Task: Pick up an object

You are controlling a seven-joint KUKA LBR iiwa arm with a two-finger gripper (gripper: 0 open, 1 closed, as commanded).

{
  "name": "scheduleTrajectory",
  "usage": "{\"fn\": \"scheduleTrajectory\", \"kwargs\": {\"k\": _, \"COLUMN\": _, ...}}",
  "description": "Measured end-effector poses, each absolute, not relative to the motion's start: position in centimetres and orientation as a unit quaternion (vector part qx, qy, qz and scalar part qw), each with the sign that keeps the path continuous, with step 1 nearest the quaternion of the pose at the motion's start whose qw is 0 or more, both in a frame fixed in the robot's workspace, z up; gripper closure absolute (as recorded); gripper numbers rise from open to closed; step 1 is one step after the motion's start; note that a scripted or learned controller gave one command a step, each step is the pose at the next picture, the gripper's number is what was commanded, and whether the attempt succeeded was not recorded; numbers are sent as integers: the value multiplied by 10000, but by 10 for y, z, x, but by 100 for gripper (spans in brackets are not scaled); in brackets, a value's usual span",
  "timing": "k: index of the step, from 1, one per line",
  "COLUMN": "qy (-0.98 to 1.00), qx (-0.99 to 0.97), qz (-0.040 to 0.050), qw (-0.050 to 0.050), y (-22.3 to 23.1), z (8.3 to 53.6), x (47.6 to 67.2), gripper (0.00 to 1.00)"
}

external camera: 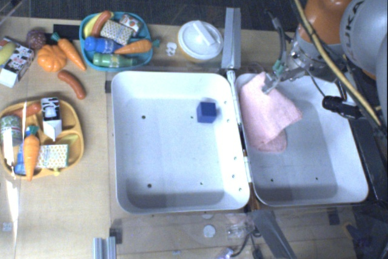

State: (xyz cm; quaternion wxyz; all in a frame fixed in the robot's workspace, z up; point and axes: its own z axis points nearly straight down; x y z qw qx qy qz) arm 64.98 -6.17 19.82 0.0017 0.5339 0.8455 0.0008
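Observation:
A pink cloth [270,115] hangs in folds over the upper left of the right bin [339,179], its left edge crossing the rim between the bins. My gripper [267,87] reaches in from the right and sits at the cloth's top edge, its thin fingers pinched together on a bunched corner of the fabric. A small blue cube [207,111] lies alone in the left bin [151,179], near its upper right part and well away from the gripper.
A white lidded bowl [200,40] stands behind the bins beside a grey post [230,39]. A blue bowl of toy food [116,40], loose toy vegetables [60,60] and a yellow plate of toys [39,137] occupy the bench at left.

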Motion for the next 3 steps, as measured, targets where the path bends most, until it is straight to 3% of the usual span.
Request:
{"fn": "scheduleTrajectory", "kwargs": {"k": 1, "qy": 8456, "qx": 5337, "qz": 9, "qw": 17, "y": -62, "z": 198, "x": 650, "gripper": 0}}
{"fn": "scheduleTrajectory", "kwargs": {"k": 2, "qy": 8205, "qx": 5716, "qz": 4, "qw": 9, "y": -102, "z": 111, "x": 603, "gripper": 0}}
{"fn": "scheduleTrajectory", "kwargs": {"k": 3, "qy": 7867, "qx": 6173, "qz": 9, "qw": 8, "y": -100, "z": 130, "x": 581, "gripper": 0}}
